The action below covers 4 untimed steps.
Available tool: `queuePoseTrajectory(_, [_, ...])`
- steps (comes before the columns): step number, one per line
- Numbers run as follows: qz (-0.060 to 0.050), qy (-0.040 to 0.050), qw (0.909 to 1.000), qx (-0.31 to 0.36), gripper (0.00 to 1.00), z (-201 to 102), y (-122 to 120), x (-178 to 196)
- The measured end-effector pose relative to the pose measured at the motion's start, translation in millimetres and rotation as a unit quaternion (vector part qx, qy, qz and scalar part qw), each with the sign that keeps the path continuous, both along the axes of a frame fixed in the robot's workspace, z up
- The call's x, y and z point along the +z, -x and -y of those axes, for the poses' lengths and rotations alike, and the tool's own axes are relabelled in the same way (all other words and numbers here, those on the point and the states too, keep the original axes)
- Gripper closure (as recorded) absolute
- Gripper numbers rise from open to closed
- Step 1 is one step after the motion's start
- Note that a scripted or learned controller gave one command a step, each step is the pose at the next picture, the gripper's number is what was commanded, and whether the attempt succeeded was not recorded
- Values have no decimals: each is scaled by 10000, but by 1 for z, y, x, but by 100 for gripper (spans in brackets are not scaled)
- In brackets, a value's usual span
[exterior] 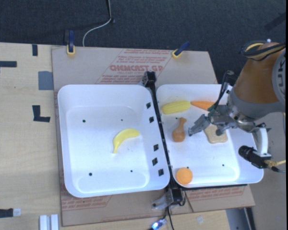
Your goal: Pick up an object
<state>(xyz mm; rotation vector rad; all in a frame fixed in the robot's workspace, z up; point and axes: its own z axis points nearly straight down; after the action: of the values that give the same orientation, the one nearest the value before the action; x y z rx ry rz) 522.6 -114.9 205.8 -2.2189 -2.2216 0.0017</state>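
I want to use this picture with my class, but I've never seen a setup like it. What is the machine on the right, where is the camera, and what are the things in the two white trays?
The camera sits above a bench and looks down at a slant. The grey and orange machine is a robot arm reaching in from the right. At its end is a gripper, a two-fingered claw for picking things up.

Two shallow white bins lie side by side. The left bin holds a toy banana. The right bin holds a corn cob, a carrot, a brown drumstick-shaped toy, an orange ball and a tan piece partly under the gripper.

I see nothing between the fingers.
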Motion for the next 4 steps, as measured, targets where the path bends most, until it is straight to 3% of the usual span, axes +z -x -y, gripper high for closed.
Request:
queuePoseTrajectory(1, [47,10,10000,-8,0,7,39,101])
queuePoseTrajectory(2, [57,8,10000,18,0,-19,38,193])
queuePoseTrajectory(3, [55,-7,10000,59,0,-127,38,279])
queuePoseTrajectory(4, [9,-4,10000,42,0,-202,39,283])
